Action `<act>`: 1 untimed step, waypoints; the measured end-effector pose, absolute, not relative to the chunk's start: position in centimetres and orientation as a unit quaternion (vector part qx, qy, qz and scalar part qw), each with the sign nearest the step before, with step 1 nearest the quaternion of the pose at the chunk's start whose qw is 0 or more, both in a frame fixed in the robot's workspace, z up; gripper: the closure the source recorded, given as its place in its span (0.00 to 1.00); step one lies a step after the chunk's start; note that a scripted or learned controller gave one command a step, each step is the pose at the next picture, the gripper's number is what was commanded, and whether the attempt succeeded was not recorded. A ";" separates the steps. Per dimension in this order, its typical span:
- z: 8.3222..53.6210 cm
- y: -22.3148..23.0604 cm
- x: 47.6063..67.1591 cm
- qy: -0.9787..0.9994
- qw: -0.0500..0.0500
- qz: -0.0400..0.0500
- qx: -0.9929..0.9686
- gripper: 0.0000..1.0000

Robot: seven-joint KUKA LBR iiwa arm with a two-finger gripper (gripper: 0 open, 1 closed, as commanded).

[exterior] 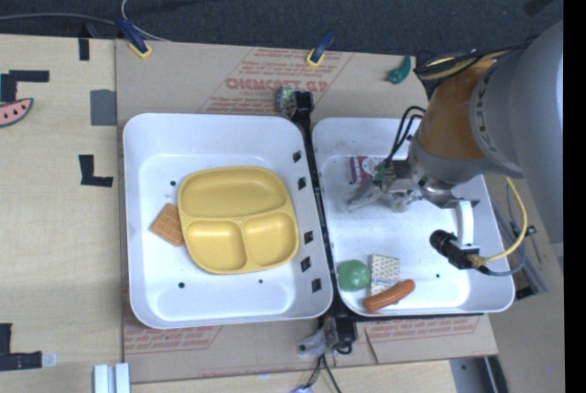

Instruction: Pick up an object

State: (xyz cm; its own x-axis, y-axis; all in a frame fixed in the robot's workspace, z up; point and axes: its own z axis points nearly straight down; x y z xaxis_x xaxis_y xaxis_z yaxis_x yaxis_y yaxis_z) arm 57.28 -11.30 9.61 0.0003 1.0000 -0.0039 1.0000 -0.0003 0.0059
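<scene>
The gripper (366,191) is seen low in the right bin (476,300), its fingers spread apart and nothing held between them. A small red-and-white packet (361,168) lies just beside it, toward the far wall, and is judged the likeliest target. Three further objects are grouped at the near wall, well apart from the gripper: a green ball (352,273), a patterned wedge (384,267) and a sausage (390,294), whose long axis runs roughly left to right.

Two white bins (146,226), one yellow divided plate (238,219), one cracker (167,223), one green ball (352,273), one sausage (389,294), one wrapped packet (363,169).
</scene>
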 end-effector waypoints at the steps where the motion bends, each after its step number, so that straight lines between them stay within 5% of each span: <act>1: 8.6 -9.5 58.8 0.707 0.001 0.000 0.707 0.00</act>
